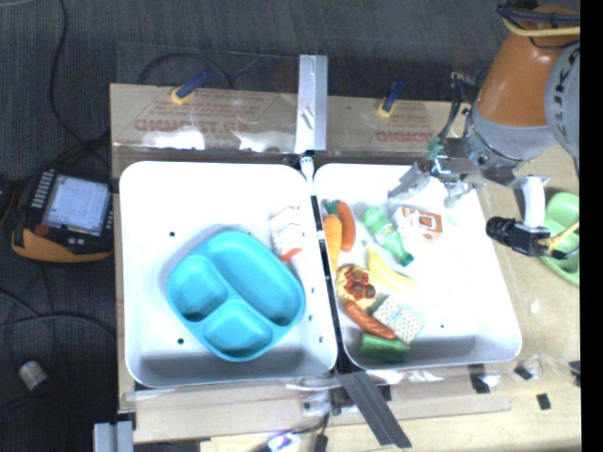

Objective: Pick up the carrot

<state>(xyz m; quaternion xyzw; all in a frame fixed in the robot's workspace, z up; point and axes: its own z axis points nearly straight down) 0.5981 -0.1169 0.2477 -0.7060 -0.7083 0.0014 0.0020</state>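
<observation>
Hovering at two o'clock over the right bin (490, 295), the jaws (435, 185) stand apart with nothing between them, above bare white floor near the bin's rear rim. One carrot (331, 240) lies lengthwise against the bin's left wall, at about nine o'clock from the jaws, touching an orange-red sausage (347, 224) just beside it. The toys crowd the left half of this bin: one green bottle (386, 234), one banana (384, 269), one small white carton (420, 224). The right half lies open. Two bins share the counter (236, 121); the left bin (151, 196) holds one blue divided tray (236, 292) and one small box (286, 233) by the dividing wall.
</observation>
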